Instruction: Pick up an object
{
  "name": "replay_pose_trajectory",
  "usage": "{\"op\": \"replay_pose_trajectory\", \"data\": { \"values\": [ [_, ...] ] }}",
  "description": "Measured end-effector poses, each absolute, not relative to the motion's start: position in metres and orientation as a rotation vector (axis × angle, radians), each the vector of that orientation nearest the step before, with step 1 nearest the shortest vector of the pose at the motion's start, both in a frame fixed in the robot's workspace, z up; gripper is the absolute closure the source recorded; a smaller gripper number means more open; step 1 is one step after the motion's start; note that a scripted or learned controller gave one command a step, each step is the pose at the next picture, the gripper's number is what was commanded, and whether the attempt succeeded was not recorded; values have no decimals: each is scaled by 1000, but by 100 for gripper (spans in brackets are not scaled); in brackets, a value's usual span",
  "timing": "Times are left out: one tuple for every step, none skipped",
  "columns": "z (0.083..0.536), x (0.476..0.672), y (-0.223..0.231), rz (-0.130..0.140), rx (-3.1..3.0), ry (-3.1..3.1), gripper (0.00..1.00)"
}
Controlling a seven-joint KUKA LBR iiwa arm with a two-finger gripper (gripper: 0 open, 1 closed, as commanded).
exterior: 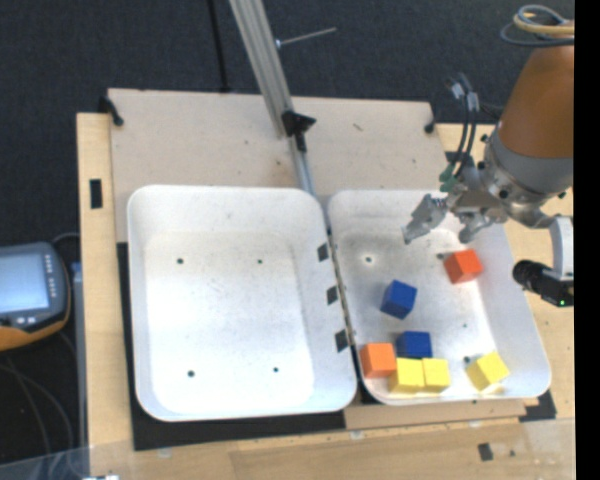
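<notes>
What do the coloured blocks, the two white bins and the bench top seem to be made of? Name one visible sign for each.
Blue block: probably painted wood or plastic; flat, even colour, crisp edges, no grain visible.
Right bin and left bin: likely moulded plastic; smooth white, rounded corners, scuffed with dark specks.
Bench top: looks like unfinished board or plywood; matte pale tan.

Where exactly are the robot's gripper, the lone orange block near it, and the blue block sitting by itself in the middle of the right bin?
gripper (447,224): camera view, midway between its fingertips.
lone orange block (463,266): camera view, middle of its top face.
blue block (399,299): camera view, centre of the tilted cube.
</notes>
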State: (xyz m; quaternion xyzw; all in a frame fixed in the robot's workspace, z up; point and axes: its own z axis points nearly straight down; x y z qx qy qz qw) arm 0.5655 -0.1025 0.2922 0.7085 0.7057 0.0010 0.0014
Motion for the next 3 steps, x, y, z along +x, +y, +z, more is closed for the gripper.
{"op": "replay_pose_trajectory", "data": {
  "values": [
    [217,544,-157,-10,2230,2217,0],
    [145,536,-143,-7,2225,2225,0],
    [176,568,-119,5,2212,2224,0]
  ]
}}
